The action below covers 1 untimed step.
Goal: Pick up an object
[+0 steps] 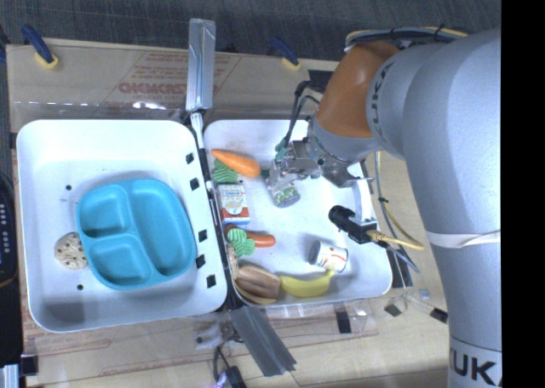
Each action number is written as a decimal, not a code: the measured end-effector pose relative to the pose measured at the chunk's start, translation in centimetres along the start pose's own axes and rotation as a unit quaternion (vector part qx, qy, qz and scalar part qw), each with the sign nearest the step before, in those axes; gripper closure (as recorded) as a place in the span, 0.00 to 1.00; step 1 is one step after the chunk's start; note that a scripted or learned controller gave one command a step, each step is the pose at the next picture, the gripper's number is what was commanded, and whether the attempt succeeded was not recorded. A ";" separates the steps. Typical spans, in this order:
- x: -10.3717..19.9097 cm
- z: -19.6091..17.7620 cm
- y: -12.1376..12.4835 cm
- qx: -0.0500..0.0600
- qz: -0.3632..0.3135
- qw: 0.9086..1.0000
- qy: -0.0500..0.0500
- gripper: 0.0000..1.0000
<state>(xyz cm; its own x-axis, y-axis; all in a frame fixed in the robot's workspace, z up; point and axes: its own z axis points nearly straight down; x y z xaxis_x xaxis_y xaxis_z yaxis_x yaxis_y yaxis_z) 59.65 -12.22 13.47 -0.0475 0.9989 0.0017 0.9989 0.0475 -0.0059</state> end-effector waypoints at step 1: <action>-5.7 4.3 1.6 -0.002 -0.011 1.000 -0.001 1.00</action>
<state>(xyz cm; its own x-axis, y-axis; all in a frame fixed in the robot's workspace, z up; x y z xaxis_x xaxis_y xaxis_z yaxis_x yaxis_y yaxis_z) 61.52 -17.78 9.12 -0.0702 0.9975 -0.0007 0.9975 0.0702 -0.0024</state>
